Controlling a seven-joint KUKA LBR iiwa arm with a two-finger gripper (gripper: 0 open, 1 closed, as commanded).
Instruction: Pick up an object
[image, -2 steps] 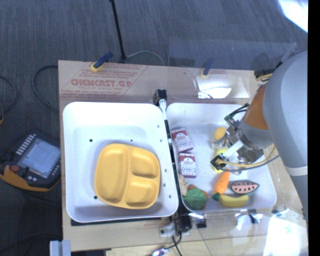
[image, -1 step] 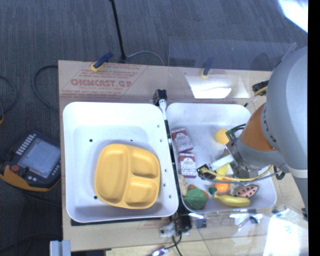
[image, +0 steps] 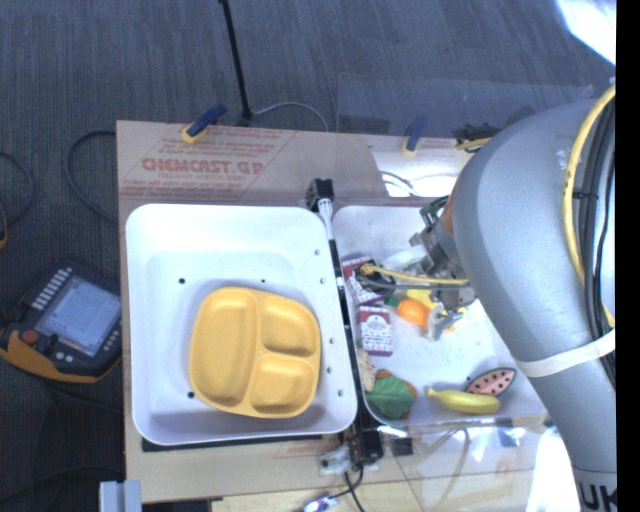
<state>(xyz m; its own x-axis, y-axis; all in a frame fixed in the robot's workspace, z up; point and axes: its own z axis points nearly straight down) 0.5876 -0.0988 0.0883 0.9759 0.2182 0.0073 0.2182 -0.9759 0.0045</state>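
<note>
Camera view from above: two white bins are seen side by side on the bench. The left bin (image: 150, 260) holds a yellow divided tray (image: 255, 350), lying flat near its middle. The right bin (image: 355, 222) is largely covered by the grey arm (image: 540, 250), which reaches in from the right.

The gripper (image: 437, 285) is lowered into the right bin, just above an orange ball (image: 412, 311); whether anything is clasped cannot be told — its tips are lost among cables and clutter. A yellow cable (image: 410, 279) is stretched across just left of it.

Several small objects are scattered in the right bin. A red-and-white carton (image: 375, 331) lies beside the orange ball, to its left. Nearer the front edge, a green toy vegetable (image: 391, 395) is found, with a banana (image: 463, 401) to its right and a watermelon slice (image: 491, 380) just above the banana's far end.

A handheld pendant (image: 60, 322) rests on the floor, left of the bench.
</note>
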